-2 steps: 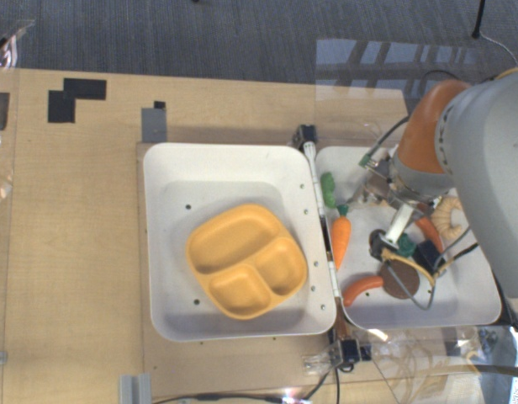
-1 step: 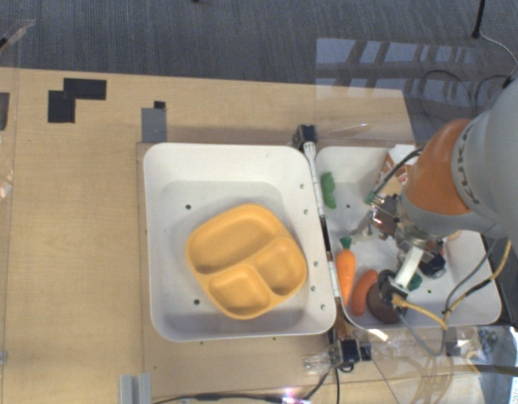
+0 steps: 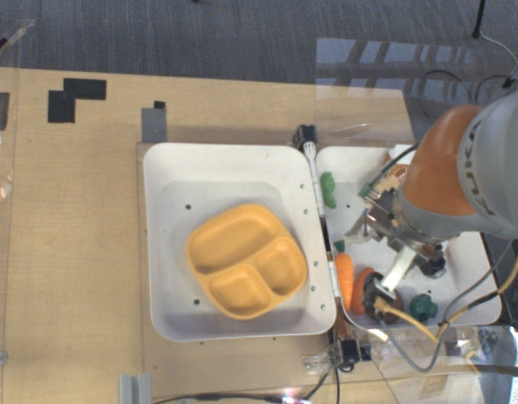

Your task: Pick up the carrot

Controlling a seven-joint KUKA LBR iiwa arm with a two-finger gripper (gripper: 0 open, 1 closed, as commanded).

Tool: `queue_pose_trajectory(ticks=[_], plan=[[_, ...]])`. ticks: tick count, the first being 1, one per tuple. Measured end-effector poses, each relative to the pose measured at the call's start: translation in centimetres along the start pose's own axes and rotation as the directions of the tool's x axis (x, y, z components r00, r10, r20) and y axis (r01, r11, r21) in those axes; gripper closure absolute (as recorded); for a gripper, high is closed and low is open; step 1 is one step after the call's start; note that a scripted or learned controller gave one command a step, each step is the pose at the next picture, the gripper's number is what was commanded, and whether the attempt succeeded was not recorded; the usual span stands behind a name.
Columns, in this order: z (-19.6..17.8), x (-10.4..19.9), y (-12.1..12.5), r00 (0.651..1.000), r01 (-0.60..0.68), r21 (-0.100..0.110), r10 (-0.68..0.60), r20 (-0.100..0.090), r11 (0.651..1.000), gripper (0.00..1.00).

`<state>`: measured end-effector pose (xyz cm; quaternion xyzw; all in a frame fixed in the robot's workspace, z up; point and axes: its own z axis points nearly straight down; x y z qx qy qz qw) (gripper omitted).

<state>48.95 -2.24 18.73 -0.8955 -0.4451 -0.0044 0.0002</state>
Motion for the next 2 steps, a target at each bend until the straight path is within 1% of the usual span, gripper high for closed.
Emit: queue_pose_trajectory(ticks=[1, 2], plan=[[0.4, 3.3, -2.7, 0.946, 0.323, 0.007, -0.323, 0.005, 0.946, 0.00], [0.0, -6.5, 4.8, 0.840, 0.543, 0.002, -0.543, 0.008, 0.840, 0.00]])
